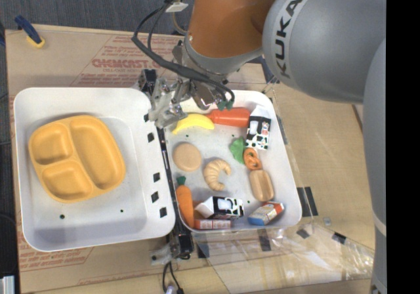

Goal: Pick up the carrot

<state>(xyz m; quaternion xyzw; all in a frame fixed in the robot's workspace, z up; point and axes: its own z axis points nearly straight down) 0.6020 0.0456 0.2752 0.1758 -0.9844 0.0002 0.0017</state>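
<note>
An orange carrot (185,204) with a green top lies along the left wall of the right bin (283,155), near its front corner. A second, red-orange carrot-like piece (231,116) with a green end lies at the back of that bin, next to a yellow banana (192,124). My gripper (167,105) hangs low over the back left corner of the right bin, just left of the banana and well behind the orange carrot. Nothing shows held in it. The arm's orange band and grey wrist cover the bin's back edge.
The right bin also holds a round cookie (187,156), a croissant (218,173), a green piece (237,149), a pretzel (252,159), a bread roll (261,185) and two cow-patterned cartons (259,134). In the left bin (26,220) rests a yellow divided plate (75,156).
</note>
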